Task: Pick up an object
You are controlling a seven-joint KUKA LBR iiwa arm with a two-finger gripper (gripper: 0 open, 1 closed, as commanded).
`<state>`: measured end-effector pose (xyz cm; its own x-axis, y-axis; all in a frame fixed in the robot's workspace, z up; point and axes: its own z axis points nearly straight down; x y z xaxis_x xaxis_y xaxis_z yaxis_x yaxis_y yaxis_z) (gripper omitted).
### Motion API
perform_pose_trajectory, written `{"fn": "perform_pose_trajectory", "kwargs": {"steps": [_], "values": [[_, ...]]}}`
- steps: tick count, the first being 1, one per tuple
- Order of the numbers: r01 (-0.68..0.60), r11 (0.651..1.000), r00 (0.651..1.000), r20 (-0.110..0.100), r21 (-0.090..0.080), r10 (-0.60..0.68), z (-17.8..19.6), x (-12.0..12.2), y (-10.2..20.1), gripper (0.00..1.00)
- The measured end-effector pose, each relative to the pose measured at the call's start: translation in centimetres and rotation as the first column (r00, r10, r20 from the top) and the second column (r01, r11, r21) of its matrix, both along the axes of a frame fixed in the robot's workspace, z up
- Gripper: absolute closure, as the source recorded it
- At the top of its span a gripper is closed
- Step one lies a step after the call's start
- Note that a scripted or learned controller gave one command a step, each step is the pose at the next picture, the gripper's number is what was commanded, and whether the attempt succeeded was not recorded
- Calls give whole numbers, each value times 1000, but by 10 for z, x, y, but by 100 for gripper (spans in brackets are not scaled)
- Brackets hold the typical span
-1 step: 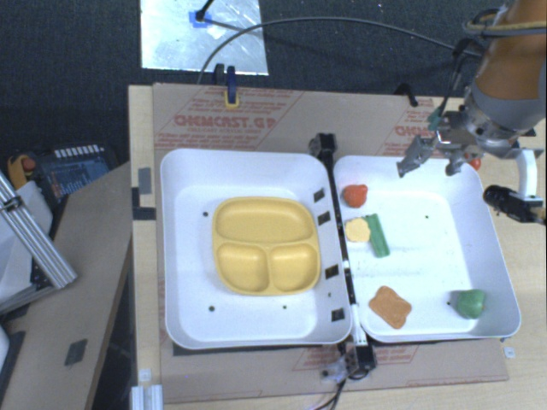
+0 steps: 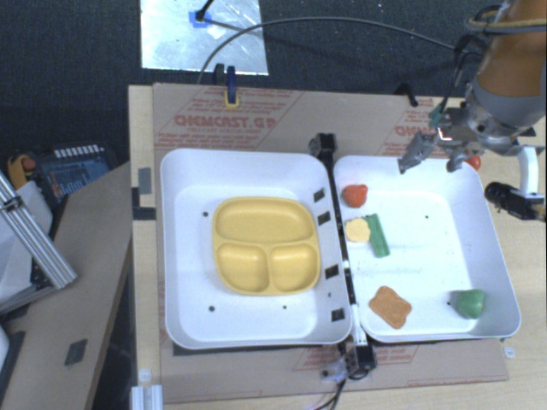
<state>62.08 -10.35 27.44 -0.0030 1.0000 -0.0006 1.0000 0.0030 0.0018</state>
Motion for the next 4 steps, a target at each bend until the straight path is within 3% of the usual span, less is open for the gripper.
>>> {"fn": "perform_pose_trajectory", "kwargs": {"steps": [3, 4], "values": [[2, 1000, 1000, -4, 1, -2, -139, -1, 6, 0], [3, 1000, 1000, 2, 0, -3, -126, 1, 6, 100]]}}
